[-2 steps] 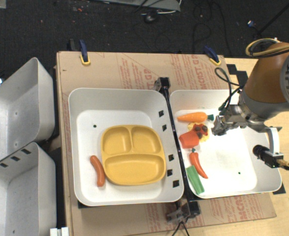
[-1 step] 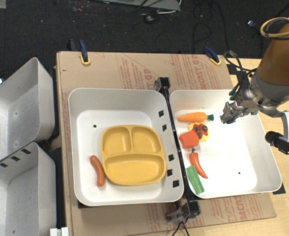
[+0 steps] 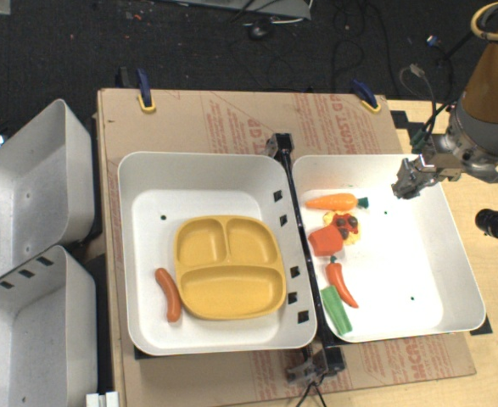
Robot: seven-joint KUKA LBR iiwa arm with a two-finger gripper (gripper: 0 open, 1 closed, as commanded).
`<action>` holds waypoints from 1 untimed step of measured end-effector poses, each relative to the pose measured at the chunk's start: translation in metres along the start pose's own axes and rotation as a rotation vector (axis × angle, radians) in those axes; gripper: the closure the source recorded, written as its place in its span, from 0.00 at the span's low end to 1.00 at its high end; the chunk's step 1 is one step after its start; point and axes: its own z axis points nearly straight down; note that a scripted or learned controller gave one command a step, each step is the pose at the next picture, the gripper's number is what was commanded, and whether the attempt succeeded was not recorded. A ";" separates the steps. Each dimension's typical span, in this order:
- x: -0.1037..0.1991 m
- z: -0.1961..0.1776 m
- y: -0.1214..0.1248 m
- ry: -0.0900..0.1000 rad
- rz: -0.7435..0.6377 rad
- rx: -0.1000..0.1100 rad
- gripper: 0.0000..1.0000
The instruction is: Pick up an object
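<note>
The grey arm's dark two-finger gripper (image 3: 407, 181) hangs over the far right part of the right white shallow bin (image 3: 418, 265), well apart from the toys; whether its claw is released or clenched I cannot tell. Along that bin's left wall lie an orange plastic carrot (image 3: 332, 201), long axis across the bin with its green tip toward the gripper, a red-orange block (image 3: 326, 241), a red chilli (image 3: 342, 283) and a green pod (image 3: 335, 309). Left of this bin, the other white bin (image 3: 138, 253) holds a yellow divided plate (image 3: 229, 267) and a sausage (image 3: 169, 293)
</note>
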 end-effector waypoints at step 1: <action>0.056 0.000 0.013 0.003 -0.005 0.004 1.00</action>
